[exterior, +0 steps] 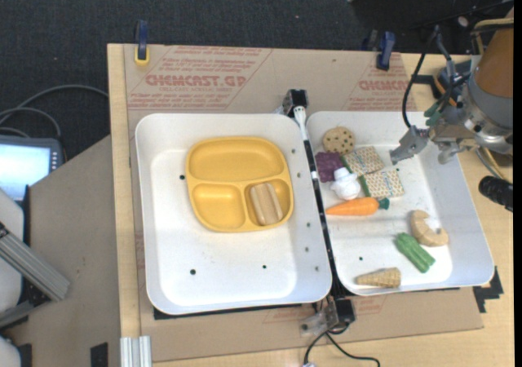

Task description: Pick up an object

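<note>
Camera view: end effector [426,145] above right bin [469,218] upper edge

- Bench [245,80] covered by a brown printed board, clamped at its far edge by two blue clips [142,34].
- Resting directly on it, side by side and touching: left white bin [163,276], right white bin [465,227].

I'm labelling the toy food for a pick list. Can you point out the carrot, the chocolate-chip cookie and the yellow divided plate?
carrot [352,208], camera view, middle of its orange body.
chocolate-chip cookie [337,140], camera view, centre of its top face.
yellow divided plate [236,160], camera view, bare floor of the large compartment.
</note>
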`<action>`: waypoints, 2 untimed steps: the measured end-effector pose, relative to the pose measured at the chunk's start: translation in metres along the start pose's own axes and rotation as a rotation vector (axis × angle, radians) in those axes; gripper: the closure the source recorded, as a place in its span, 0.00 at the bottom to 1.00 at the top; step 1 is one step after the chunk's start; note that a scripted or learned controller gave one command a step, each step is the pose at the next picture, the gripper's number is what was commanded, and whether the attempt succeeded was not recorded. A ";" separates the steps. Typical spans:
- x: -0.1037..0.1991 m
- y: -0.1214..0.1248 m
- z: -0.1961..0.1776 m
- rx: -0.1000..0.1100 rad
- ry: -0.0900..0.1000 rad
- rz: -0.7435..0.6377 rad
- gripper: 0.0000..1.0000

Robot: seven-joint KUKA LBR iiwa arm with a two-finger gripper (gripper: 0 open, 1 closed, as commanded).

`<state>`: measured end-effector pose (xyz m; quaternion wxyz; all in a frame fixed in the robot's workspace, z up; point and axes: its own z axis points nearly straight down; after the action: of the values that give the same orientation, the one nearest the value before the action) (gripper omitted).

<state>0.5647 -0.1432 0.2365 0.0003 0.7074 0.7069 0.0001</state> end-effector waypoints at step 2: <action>0.002 0.086 0.148 -0.006 0.000 -0.003 0.00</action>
<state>0.6504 -0.1410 0.0883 0.0026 0.7062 0.7080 0.0020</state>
